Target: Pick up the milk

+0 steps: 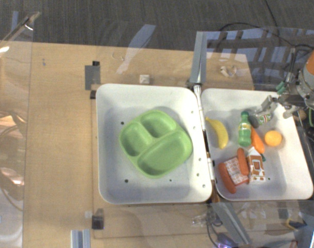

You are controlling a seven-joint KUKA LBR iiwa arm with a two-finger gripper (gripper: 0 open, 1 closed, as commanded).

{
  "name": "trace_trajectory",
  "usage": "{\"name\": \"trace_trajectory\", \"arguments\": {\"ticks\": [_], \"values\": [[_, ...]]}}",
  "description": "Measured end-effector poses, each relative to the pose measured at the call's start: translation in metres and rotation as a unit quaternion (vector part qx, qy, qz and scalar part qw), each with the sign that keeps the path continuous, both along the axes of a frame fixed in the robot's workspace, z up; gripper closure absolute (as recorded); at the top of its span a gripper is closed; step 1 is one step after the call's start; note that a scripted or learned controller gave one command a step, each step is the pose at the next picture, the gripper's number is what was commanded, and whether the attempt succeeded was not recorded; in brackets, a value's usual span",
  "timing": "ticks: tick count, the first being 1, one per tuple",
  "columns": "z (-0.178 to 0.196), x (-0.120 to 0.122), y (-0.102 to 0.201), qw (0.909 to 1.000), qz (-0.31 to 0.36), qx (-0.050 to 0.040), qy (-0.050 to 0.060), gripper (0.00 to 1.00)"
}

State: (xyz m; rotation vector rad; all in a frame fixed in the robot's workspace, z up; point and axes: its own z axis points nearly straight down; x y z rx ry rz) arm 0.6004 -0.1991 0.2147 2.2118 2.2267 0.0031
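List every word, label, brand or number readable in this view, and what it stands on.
No text can be read.
Small white and orange milk carton: printing too blurred to read.
Red and white packet: markings too small.
Green plastic bottle: no label legible.

— What sits in the left bin [107, 138]?

— A green divided plate [155, 142], near its middle.

— And the right bin [296, 182]?

— A banana [219, 132] by its left edge, a green bottle [244, 130], a carrot [257, 141], an orange [273, 138], and the milk [256, 167] carton toward the front edge beside red packets [233, 173].

— The gripper [265, 112]?

— Over the bin's back edge, above the bottle.
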Motion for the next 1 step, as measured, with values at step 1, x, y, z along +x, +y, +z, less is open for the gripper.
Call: {"name": "trace_trajectory", "arguments": {"ticks": [1], "values": [[-0.1001,-0.0425,-0.0047,0.9989,0.046,-0.0007,-0.002,0.0]]}}
